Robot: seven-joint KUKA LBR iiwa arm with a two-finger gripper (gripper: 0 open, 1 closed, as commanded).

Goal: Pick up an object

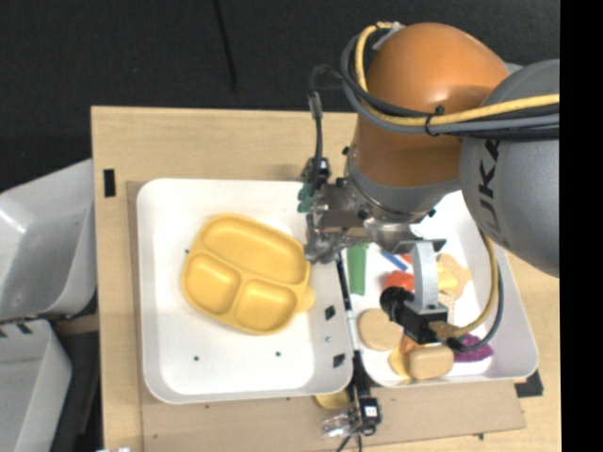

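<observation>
Seen from above, the yellow divided plate (245, 276) lies flat in the left bin (160, 347). Its long axis runs left to right, dipping rightward. The right bin (513, 347) holds a green stick (357, 266), a tan disc (375, 330) and a tan block (429, 363). The tool (320, 243) hangs just beside the plate's right rim; I cannot tell whether it is open or closed.

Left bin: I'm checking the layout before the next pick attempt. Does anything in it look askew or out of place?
The yellow divided tray lies skewed, its edges at an angle to the walls of the left bin rather than square with them. Nothing there looks spilled or broken.
</observation>
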